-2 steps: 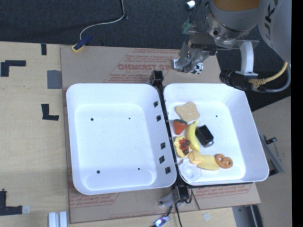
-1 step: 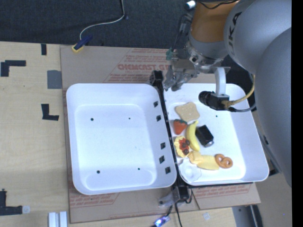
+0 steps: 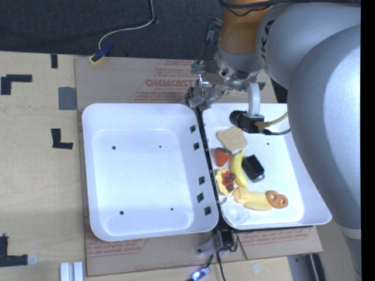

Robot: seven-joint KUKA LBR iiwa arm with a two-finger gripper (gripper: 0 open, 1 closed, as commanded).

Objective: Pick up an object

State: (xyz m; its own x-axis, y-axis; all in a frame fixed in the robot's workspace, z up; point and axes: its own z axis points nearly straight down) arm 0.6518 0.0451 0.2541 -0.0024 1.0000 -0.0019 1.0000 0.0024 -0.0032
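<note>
We find the tool [image 3: 202,95] hanging over the far end of the rim between the two bins; we cannot tell its state, and we see nothing in it. The objects lie in the right bin [image 3: 293,174]: toast [image 3: 232,138], banana [image 3: 237,167], a black block [image 3: 253,167], a pretzel [image 3: 277,199] and others, bunched near the divider. The left bin [image 3: 140,168] holds none. We judge the pick not yet made; descent, grasp and lift remain.

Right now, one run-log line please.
gripper: over far bin divider | grasp: none seen | banana, bread slice: right bin
</note>
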